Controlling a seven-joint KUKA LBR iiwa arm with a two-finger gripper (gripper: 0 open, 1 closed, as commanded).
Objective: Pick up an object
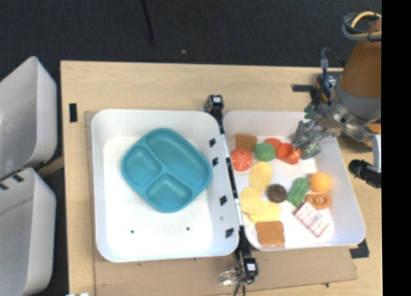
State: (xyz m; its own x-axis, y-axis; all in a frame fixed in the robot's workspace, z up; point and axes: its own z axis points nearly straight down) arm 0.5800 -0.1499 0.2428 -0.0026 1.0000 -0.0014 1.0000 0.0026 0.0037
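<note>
We see 2 white bins side by side on the bench (pixel 77 89). The left bin (pixel 106 224) holds 1 teal tray (pixel 166 169) with 3 compartments, lying flat and turned at an angle to the bin walls.

The right bin (pixel 350 214) holds the toy food. Along the back: a brown block (pixel 245 141), a green piece (pixel 264 151) and a red piece (pixel 288 153). A tomato slice (pixel 242 159) lies at the left wall, just in front of the brown block. Yellow pieces (pixel 259 189) run down the middle toward a toast slice (pixel 270 233) at the front. A dark round piece (pixel 277 192) touches a green pepper (pixel 298 191); an orange (pixel 320 182) sits just right of it, and a red-and-white packet (pixel 313 219) lies in front.

The arm (pixel 361 76) reaches in from the right. Its gripper (pixel 308 139) is low over the back right part of the right bin, just beside the red piece. We cannot tell how far it is open, nor whether it has hold of anything: the tips blur into the red piece.
</note>
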